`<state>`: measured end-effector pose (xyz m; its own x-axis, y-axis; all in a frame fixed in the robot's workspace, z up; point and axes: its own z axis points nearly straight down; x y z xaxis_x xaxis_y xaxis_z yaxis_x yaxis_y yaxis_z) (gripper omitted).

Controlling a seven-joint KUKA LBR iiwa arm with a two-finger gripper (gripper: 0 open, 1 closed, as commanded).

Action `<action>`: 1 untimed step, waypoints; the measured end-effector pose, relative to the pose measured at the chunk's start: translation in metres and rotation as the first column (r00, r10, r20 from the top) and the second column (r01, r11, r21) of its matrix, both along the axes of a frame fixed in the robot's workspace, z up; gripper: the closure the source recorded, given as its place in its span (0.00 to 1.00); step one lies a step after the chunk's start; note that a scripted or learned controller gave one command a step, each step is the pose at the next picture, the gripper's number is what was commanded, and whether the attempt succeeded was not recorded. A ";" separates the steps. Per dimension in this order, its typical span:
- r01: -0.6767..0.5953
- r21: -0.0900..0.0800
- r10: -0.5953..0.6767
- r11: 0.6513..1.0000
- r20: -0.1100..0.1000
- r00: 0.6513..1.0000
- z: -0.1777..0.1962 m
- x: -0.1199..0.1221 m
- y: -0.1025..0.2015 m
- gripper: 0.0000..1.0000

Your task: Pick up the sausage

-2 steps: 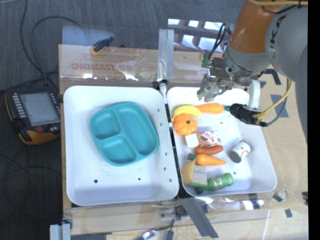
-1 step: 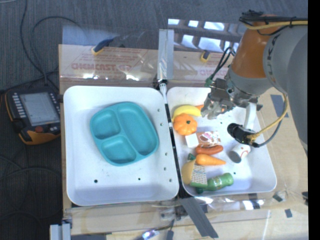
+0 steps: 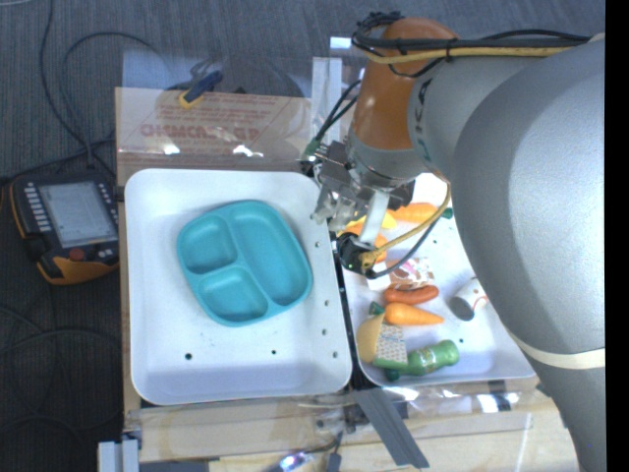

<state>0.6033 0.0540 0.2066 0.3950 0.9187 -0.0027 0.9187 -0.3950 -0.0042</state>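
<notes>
You see the tool (image 3: 346,226) near the centre of the frame, low over the wall between the two white bins, under the shiny orange band (image 3: 398,91) of the grey arm (image 3: 531,185). Cables hang around it, and you cannot tell how the tool stands or if it holds something.

The left bin (image 3: 157,362) is smooth white plastic with rounded corners. In it lies a turquoise plate (image 3: 244,261), oval and glossy, divided in three compartments.

The right bin (image 3: 491,357) holds a pile of toy food. The sausage (image 3: 411,294) is a short reddish-brown piece with rounded ends, right of centre in the frame, just below and right of the tool. Just under it lies an orange carrot (image 3: 413,315), tapered to a point. Lower is a green glossy cucumber-like piece (image 3: 428,358), and beside it a beige wedge (image 3: 378,340). A small white cylinder (image 3: 469,300) lies to the right.

At the upper left of the frame a brown cardboard sheet under clear film (image 3: 211,131) lies on the bench, and a pendant (image 3: 64,219) with a grey screen lies at the far left.
</notes>
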 end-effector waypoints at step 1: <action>0.017 -0.003 -0.017 1.000 0.003 1.000 0.037 0.059 0.002 1.00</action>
